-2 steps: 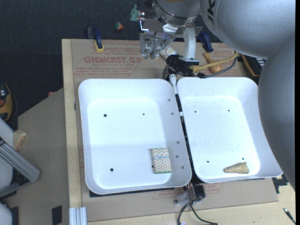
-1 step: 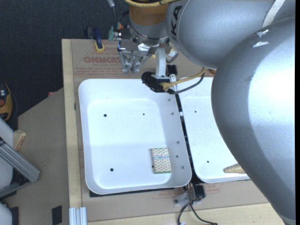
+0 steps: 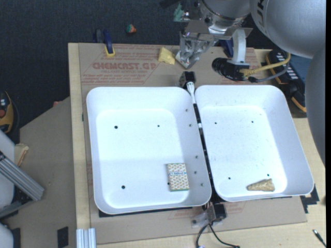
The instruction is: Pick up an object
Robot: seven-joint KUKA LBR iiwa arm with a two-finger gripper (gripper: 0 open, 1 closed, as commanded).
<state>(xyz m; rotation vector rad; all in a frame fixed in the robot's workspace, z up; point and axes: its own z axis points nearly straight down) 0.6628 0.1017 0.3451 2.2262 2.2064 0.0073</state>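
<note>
- White plastic bins sit side by side on a board – left bin (image 3: 103, 112) and right bin (image 3: 289, 133), inner rims touching along a dark seam.
- Left bin holds a small square packet (image 3: 177, 176), pale with a fine printed pattern, lying flat near the front right corner, just beside the inner wall.
- Right bin holds a tan wedge-shaped piece (image 3: 261, 186), crumbly-looking, flat on the floor near the front edge, toward the right.
- The two objects are well apart, each in its own bin.
- Gripper (image 3: 189, 57) is up at the back, past the far rims of both bins, over the board near the seam line – not above either object.
- Open or clenched: cannot tell; the metal tip is small and blurred against the board. Nothing visibly held.
- Arm (image 3: 289, 9): grey body fills the top right, orange band just above the wrist.
- Board (image 3: 129, 66) is brown with red lettering along the back.
- A yellow scrap (image 3: 166, 56) lies on the board just left of the gripper.
- A blue-and-yellow clamp (image 3: 107, 42) grips the board's back left edge.
- Black cables and a yellow wire lie behind the right bin.
</note>
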